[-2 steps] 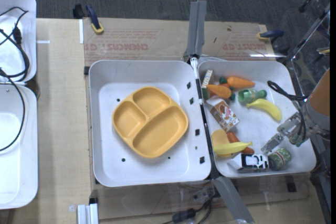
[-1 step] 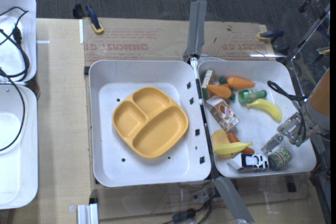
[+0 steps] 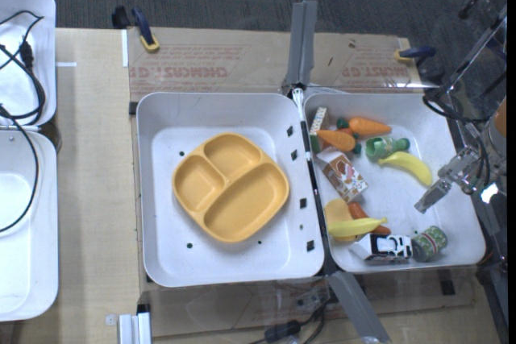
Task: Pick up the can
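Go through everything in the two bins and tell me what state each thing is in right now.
Can: on its side, right bin's near corner, not held.
Plate: right way up, left bin.
Carton: lying flat, right bin.
Bananas: lying loose.
Hand: above the right bin, apart from the can.

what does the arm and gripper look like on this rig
The gripper is pale metallic grey, with slim, flat fingers. Behind it sits a blocky grey wrist section with dark cables looping around it. A patch of the arm's orange band shows higher up at the view's right. No markings are readable.
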Tool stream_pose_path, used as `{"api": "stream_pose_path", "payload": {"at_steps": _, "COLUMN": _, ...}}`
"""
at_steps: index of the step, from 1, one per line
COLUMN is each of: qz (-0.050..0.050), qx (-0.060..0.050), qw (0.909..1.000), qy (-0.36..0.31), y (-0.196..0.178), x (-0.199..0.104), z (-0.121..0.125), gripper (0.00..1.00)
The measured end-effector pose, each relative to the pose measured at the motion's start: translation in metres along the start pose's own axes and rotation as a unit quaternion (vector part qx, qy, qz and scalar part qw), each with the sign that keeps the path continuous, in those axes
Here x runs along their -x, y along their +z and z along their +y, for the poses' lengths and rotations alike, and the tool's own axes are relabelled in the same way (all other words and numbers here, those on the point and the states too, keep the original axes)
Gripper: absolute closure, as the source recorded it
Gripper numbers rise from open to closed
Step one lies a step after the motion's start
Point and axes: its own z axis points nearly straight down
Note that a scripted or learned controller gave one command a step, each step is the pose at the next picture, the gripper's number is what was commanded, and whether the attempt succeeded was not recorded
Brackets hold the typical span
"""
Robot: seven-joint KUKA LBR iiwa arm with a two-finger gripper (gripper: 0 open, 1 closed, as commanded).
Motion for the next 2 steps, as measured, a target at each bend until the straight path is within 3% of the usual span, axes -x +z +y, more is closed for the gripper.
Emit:
{"api": "stream_pose_path", "payload": {"at_steps": 1, "qz": 0.0, "qx": 0.0, "qw": 1.0, "qy": 0.009, "y": -0.074, "x": 0.007, "z": -0.012, "gripper": 0.0}}
{"api": "stream_pose_path", "payload": {"at_steps": 2, "qz": -0.007, "qx": 0.005, "qw": 0.9893, "qy": -0.146, "y": 0.06, "x": -0.004, "z": -0.022, "gripper": 0.0}}
